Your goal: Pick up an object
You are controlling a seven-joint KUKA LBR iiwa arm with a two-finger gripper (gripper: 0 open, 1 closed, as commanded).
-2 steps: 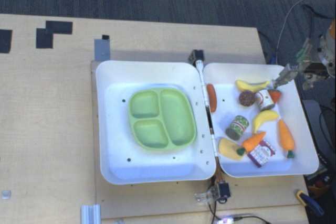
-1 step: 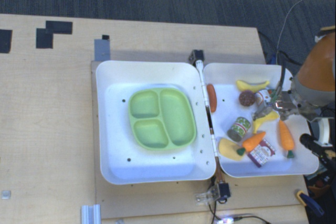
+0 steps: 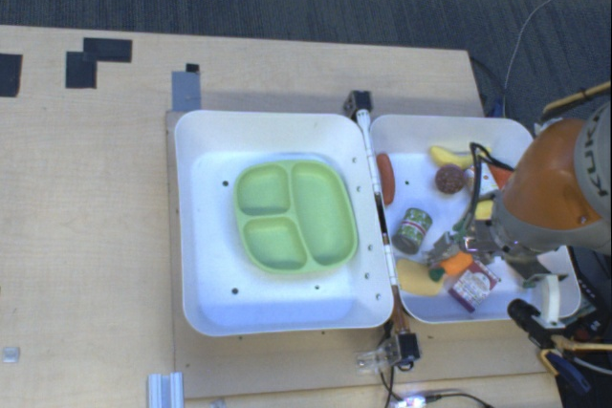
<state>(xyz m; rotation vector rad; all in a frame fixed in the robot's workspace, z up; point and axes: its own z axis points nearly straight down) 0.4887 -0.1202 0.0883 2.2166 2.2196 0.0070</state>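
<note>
The grey arm with its orange band (image 3: 550, 182) is reaching in from the right and hanging low over the right-hand shallow white bin (image 3: 516, 134), where all the loose items are lying. Its tool (image 3: 457, 248) is sitting down among them, close over a small orange carrot-like piece with a green end (image 3: 449, 267), with a green-labelled tin can (image 3: 413, 229) just beside it to the left and a dark red packet with a white label (image 3: 473, 286) just below. Whether the tool is spread or closed I cannot tell (the wrist is covering much of it), and nothing is plainly showing between its tips.

So, judging from this, the pick is not yet done: the arm is at the reaching or closing stage, and gripping and lifting are still remaining. Other candidates are lying apart in the same bin: a red sausage-shaped piece (image 3: 385, 175) by the left wall, a yellow banana (image 3: 449, 156) and a dark round brown item (image 3: 449, 179). The left white bin (image 3: 191, 205) is carrying a light green divided plastic tray (image 3: 295, 217).
</note>
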